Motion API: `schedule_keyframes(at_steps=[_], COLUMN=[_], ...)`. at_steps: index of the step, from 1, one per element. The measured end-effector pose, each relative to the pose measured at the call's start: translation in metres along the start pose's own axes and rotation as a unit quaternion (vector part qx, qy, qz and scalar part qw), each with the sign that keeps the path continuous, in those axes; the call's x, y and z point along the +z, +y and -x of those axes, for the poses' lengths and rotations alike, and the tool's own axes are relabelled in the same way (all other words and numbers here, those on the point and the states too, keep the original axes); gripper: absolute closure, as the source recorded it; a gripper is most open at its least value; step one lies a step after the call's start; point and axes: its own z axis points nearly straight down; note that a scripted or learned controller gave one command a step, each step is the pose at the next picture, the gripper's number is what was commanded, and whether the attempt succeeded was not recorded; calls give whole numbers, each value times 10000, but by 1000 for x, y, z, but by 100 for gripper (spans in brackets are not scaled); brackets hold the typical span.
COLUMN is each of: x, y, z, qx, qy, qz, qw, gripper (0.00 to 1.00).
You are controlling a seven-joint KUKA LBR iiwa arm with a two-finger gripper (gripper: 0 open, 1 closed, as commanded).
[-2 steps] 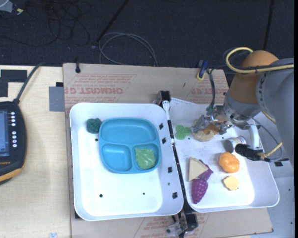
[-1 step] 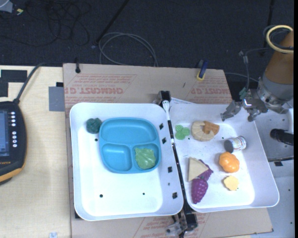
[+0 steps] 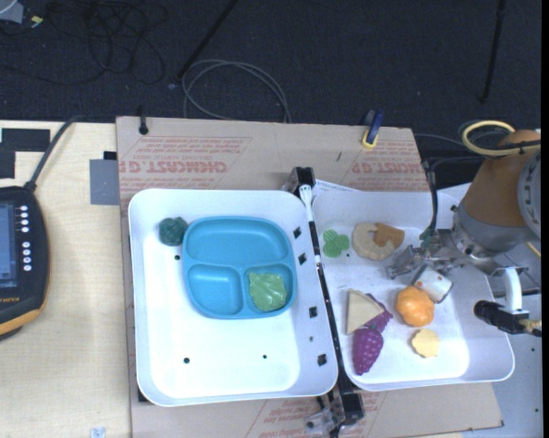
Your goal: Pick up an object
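The right bin [image 3: 484,359] holds several toy foods: a small green leafy piece [image 3: 335,242], a tan bagel [image 3: 378,241], an orange [image 3: 415,307], a tan wedge [image 3: 363,311], purple grapes [image 3: 367,349], a yellow chunk [image 3: 425,343] and a small white piece [image 3: 437,286]. My gripper [image 3: 411,264] reaches in from the right and sits low over this bin, just right of the bagel and above-left of the orange. Nothing is visibly held. The grey arm with its orange band [image 3: 498,194] covers the bin's far right corner.
The left bin [image 3: 156,354] holds a blue divided plate [image 3: 236,265] with a green lettuce piece [image 3: 267,290] in its lower right compartment, and a dark green ball [image 3: 172,231] beside the plate. A black divider [image 3: 315,281] separates the bins. A teach pendant [image 3: 5,254] lies at far left.
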Motion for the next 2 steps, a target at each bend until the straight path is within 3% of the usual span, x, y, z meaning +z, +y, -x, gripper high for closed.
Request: schedule_keyframes(at_steps=[1,2], x=[-3,-16], y=[-78,-73], z=[-70,-65], qx=[5,42], qy=[13,-10], qz=[-1,48], qw=[10000,10000], gripper=[0,100])
